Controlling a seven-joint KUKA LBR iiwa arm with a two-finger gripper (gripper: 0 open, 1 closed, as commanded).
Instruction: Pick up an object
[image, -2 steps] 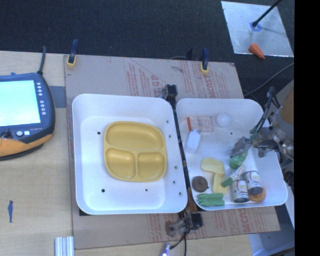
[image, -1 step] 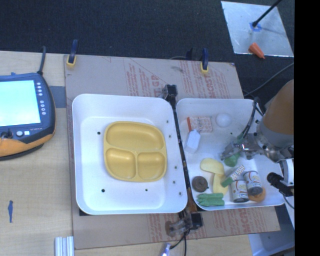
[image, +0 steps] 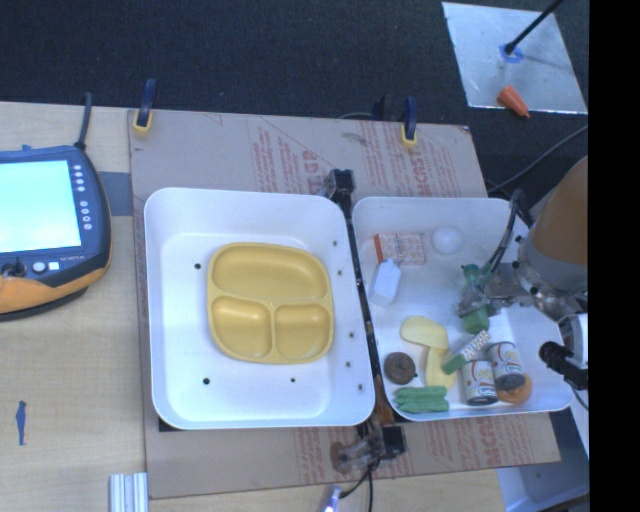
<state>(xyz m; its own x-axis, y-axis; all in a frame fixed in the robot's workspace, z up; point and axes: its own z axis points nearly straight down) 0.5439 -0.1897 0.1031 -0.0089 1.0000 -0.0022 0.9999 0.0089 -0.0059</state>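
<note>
Nearest me, along the right bin's front edge, lie one green pod-like piece, one brown disc and two small cans, packed close together. Just behind them sits one yellow piece, then one white ball near the back wall. The gripper reaches down among this clutter; how wide it stands I cannot tell. Crowding could make it nudge neighbours or close on nothing. The left bin holds one yellow divided plate.
</note>
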